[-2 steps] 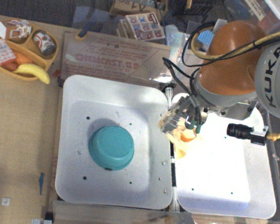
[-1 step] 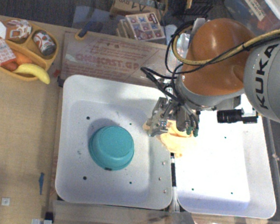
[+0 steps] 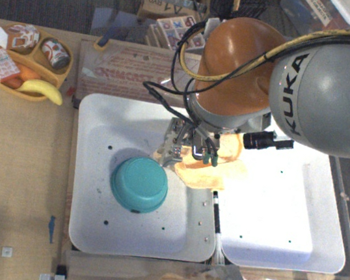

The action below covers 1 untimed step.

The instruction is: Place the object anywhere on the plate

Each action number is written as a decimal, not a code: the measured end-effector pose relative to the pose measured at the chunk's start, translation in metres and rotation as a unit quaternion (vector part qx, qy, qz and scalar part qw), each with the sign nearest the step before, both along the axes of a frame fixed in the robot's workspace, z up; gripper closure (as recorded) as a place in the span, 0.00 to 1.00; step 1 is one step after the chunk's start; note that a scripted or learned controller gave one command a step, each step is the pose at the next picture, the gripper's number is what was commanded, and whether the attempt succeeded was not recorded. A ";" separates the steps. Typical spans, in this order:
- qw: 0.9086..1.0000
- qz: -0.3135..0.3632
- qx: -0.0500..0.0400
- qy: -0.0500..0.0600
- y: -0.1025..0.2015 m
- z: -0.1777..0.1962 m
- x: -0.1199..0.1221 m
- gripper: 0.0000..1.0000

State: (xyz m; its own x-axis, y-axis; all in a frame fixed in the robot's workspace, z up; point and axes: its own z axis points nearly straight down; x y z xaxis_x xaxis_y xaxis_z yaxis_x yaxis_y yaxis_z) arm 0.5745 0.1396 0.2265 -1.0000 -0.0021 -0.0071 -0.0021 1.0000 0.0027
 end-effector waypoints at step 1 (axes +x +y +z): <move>1.000 0.000 0.000 0.000 0.050 0.000 -0.011 1.00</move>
